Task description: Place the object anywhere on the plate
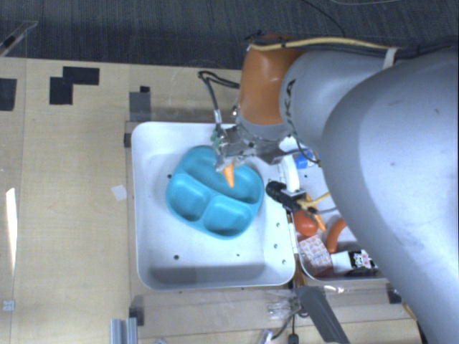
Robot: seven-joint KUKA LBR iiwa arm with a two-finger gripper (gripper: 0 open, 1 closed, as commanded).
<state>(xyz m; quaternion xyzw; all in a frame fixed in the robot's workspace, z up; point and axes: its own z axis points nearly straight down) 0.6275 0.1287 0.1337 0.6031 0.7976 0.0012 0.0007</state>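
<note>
Here orange object [229, 175] pinched in pincer [226, 165], above blue plate [214, 192].

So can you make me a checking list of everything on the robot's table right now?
Surface: pale bench bearing two white bins; left bin, right bin.
Job's things: blue divided plate in the left bin; small orange object over the plate, at the gripper's tip.
Clutter: red-orange items, a patterned packet and a black item in the right bin.
Grippers: gripper above the plate's upper compartment.
Cables: black cable by the wrist.
Surroundings: dark carpet; black markers on the bench.
</note>
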